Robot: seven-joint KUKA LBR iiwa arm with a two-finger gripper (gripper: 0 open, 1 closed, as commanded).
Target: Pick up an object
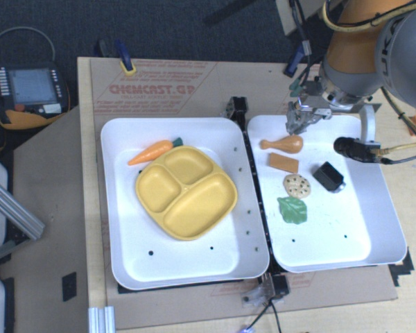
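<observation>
Two white bins sit side by side on the bench, and the gripper (299, 120), whether spread or pinched I cannot tell, hangs just above the drumstick (282, 143), probably lining up a grab.

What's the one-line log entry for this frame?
end effector: above tan plastic drumstick, right bin | grasp: unconfirmed | yellow divided plate: left bin

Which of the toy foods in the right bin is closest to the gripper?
The tan drumstick, lying at the top of the row directly beneath the gripper; the orange block, cookie and green leaf sit progressively farther down.
</observation>
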